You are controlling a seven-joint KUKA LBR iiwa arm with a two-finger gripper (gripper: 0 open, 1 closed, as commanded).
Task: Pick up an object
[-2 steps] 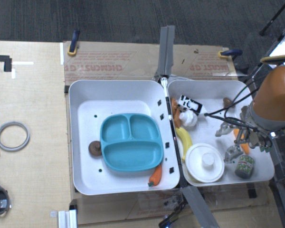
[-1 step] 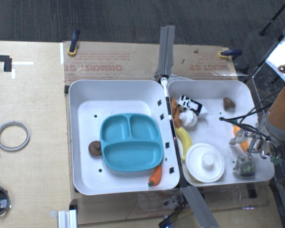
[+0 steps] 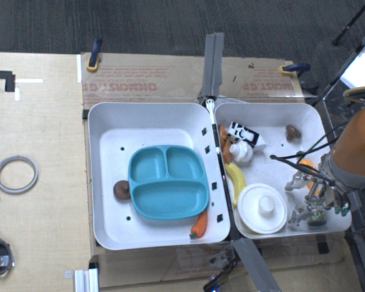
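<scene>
Objects crowd the right bin [image 3: 316, 111]: banana [image 3: 234, 178], round white lid [image 3: 263, 208], brown lump [image 3: 292, 132]; the gripper [image 3: 309, 202] hangs low at its right edge, fingers spread, nothing between them; best to settle squarely over one isolated item before closing.

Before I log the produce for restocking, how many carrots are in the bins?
1. The carrot lies in the left bin, at its near edge beside the blue plate's corner. Orange bits in the right bin are unclear.
</scene>
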